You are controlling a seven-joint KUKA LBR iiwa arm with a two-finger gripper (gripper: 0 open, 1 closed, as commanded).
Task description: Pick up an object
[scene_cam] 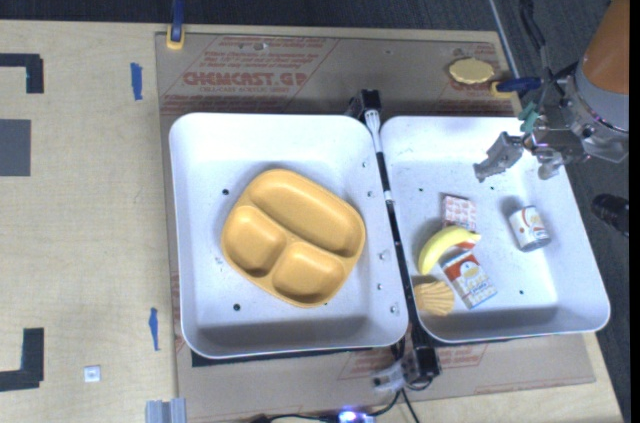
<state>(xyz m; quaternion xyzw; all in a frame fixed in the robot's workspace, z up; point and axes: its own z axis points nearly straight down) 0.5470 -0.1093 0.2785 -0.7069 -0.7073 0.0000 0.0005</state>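
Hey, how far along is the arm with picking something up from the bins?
Nothing looks picked yet. The gripper hangs over the far part of the right white bin with no object between its fingers. The small white can, yellow banana, red-and-white carton and small patterned packet all lie on that bin's floor. Left to do: descend, grasp one and lift.

left white bin (190, 151), yellow divided tray (290, 236), cardboard sheet (300, 71)
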